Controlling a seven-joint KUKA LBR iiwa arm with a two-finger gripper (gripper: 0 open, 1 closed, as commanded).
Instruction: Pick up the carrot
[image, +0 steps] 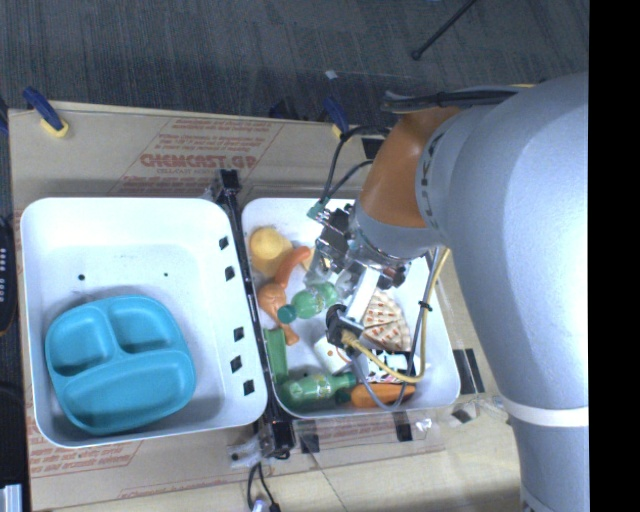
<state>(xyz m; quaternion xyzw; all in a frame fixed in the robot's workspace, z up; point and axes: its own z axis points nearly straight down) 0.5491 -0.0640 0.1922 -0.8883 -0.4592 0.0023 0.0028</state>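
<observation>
Your grey arm with the orange band (400, 180) reaches in over the right-hand white bin (440, 385), and its two-finger gripper (335, 265) hangs low among the toy food piled there. How wide it stands you cannot tell from this angle; the wrist body covers it, and nothing can be seen gripped by it.

The likeliest target is the orange, tapered plastic carrot (288, 265), lying slantwise toward the bin's far left corner, just beside the gripper. It touches a round yellow fruit-like toy (265, 243) on its far side and a pale green translucent bottle-shaped toy (312, 298) on its near side. A second, stubbier orange piece (272, 298) sits against the left wall, and another orange item (378, 396) lies along the near edge next to a dark green bottle (318, 385). A pizza-slice toy (383, 322) rests toward the right wall.

Your main risk is confusion and crowding. With three orange things in the bin, a close could land on the wrong one. The carrot is hemmed in, so it may be nudged aside, or the green bottle caught along with it. Its smooth taper could also let it squirt out.

The left-hand white bin (60, 225) holds a blue divided plastic tray (120, 360) in its near left corner.
</observation>
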